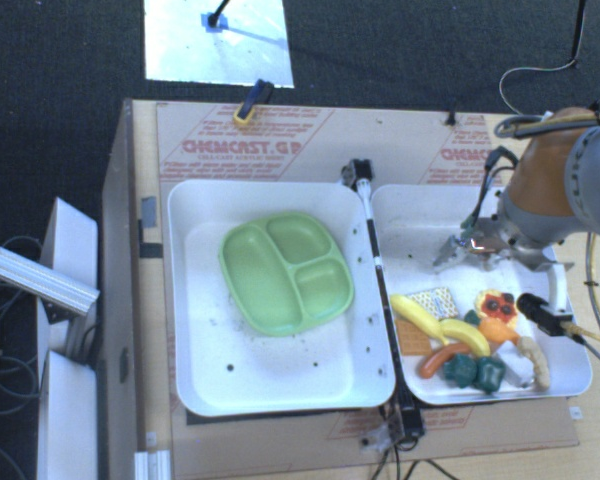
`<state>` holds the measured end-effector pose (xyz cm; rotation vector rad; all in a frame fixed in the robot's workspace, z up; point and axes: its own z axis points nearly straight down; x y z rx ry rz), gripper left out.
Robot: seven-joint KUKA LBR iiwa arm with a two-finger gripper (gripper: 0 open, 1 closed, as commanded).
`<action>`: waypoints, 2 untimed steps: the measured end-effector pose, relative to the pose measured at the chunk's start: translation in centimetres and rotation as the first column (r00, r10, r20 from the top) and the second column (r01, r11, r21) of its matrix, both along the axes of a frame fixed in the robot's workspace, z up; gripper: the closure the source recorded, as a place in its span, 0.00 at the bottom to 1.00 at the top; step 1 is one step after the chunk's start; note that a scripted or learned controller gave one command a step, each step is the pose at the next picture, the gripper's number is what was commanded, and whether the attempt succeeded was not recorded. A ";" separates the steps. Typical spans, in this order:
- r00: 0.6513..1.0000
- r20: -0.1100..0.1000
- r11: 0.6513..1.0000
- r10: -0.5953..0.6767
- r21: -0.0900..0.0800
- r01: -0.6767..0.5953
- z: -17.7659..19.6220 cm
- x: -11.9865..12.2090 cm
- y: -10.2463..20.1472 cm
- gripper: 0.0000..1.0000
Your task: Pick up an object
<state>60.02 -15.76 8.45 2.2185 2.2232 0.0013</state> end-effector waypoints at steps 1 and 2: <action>1.000 0.002 1.000 0.002 -0.001 -0.002 0.0 4.3 0.5 0.00; 1.000 0.002 1.000 0.000 -0.001 0.000 0.1 6.9 -3.4 0.00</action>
